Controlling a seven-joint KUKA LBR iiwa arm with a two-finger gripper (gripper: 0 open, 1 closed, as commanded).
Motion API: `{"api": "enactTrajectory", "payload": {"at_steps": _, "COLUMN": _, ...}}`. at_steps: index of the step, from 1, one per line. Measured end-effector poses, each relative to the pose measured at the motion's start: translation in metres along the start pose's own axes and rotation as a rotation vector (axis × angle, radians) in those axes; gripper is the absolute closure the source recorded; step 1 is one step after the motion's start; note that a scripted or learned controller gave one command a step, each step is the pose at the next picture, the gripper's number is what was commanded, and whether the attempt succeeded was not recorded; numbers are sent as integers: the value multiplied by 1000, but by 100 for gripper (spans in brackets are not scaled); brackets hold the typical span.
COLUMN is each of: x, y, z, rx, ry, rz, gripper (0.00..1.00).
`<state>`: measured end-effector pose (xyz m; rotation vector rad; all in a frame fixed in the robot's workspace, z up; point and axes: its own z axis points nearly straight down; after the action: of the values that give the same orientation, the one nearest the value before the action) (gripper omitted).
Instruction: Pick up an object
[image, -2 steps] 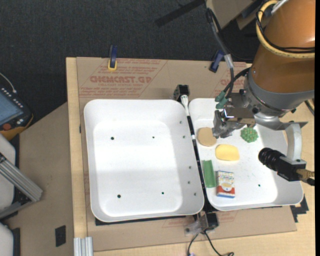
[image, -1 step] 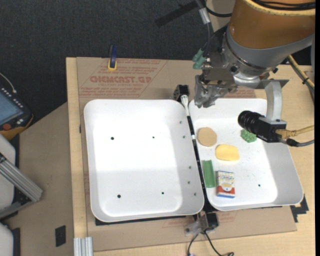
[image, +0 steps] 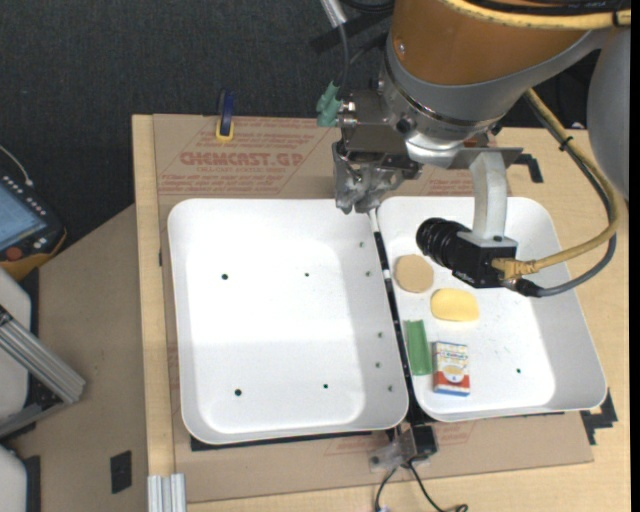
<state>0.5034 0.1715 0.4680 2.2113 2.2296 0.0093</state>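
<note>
The gripper (image: 358, 193) hangs over the far end of the seam where the two bins meet, its metal fingers pointing down at the rims; whether the jaws are open or closed I cannot tell, since the fingers merge into one dark, glinting cluster from this slant, and nothing shows between them. All the candidate objects lie to the near right of the jaws, in the right-hand shallow white bin (image: 560, 330), clustered along its left side. Nearest the jaws is a flat round tan disc (image: 413, 273), just right of the seam and partly tucked against the black cylindrical camera unit (image: 455, 250) mounted off the wrist. Just beyond it, nearer and slightly right, is a soft yellow oval piece (image: 455, 305). Nearer again lie a slim green stick (image: 415, 346), its long axis running far-to-near almost parallel with the seam and close beside the bin wall, and a small orange-and-white printed carton (image: 452, 367) touching or nearly touching the stick's right side, its long axis also far-to-near. The left-hand shallow white bin (image: 270, 320) shows only its own small dark dots. Both bins rest on a brown cardboard sheet (image: 250, 150) on the desk. As a judgement, the tan disc is the shortest reach: a short move right and toward the near side, then down.
</note>
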Motion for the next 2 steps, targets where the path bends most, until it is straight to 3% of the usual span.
{"api": "enactTrajectory", "payload": {"at_steps": 1, "x": -4, "y": 1, "z": 2, "rx": 5, "ry": -3, "rz": 7, "gripper": 0}}
{"api": "enactTrajectory", "payload": {"at_steps": 2, "x": -4, "y": 1, "z": -9, "rx": 1, "ry": -2, "rz": 6, "gripper": 100}}
